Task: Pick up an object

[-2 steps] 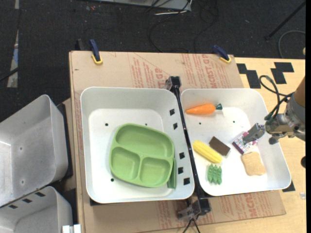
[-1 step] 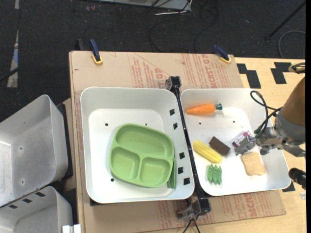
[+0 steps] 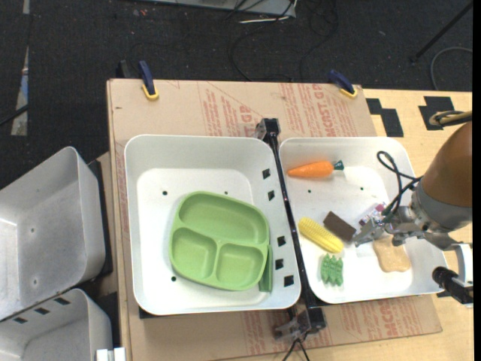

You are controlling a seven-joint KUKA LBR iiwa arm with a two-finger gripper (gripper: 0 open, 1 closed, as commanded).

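Beside fingers (image 3: 373, 230): brown block (image 3: 340, 224) (apart).

Green tray (image 3: 219, 241), orange carrot (image 3: 310, 170), yellow corn (image 3: 320, 235), brown block (image 3: 339, 223), tan piece (image 3: 391, 258), white bins (image 3: 143, 201).

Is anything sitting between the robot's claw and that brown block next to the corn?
Nothing visible does. The end effector sits just right of the brown block in the right bin, with bare bin floor between them. The corn lies on the block's far left side, and the tan piece is below the end effector.
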